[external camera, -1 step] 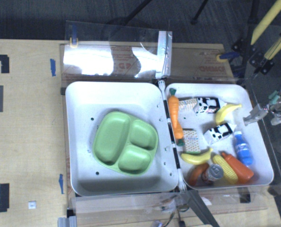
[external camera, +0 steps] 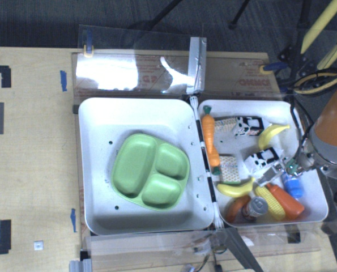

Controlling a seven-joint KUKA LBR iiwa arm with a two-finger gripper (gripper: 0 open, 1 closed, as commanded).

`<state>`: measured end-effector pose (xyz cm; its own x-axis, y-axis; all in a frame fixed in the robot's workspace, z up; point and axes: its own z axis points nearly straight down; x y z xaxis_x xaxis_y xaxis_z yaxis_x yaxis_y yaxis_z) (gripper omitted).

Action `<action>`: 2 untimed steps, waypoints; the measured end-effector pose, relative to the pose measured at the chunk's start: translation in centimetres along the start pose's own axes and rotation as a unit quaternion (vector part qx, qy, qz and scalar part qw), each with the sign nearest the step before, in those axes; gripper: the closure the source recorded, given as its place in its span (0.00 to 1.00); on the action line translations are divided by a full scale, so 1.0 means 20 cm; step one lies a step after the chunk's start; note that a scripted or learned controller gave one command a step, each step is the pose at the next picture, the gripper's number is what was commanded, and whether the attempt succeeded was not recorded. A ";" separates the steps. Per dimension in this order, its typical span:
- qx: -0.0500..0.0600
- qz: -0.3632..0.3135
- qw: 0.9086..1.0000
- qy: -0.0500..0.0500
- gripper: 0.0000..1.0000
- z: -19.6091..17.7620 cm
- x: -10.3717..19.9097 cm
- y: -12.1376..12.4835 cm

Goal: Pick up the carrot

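Observation:
The carrot (external camera: 211,143) is long and orange with a small green top. It lies along the left wall of the right bin (external camera: 315,211), top end pointing away from the camera. My gripper (external camera: 277,171) hangs low over the right half of that bin, well to the right of the carrot and above a pile of toy food. Nothing of the carrot is near it. The arm's orange band (external camera: 332,123) sits at the view's right edge.
The left bin (external camera: 94,152) holds a green divided plate (external camera: 150,170). The right bin also holds two yellow bananas (external camera: 273,132) (external camera: 235,189), a black-and-white toy (external camera: 247,126), a corn cob (external camera: 272,204), a blue item (external camera: 293,186) and a grey-capped bottle (external camera: 257,206).

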<state>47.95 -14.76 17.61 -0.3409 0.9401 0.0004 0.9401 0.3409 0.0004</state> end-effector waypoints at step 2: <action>-0.002 -0.216 0.976 -0.001 0.00 -0.04 0.53 0.34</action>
<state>50.81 -2.53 18.46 -0.7058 0.7084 -0.0030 0.7084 0.7058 0.0032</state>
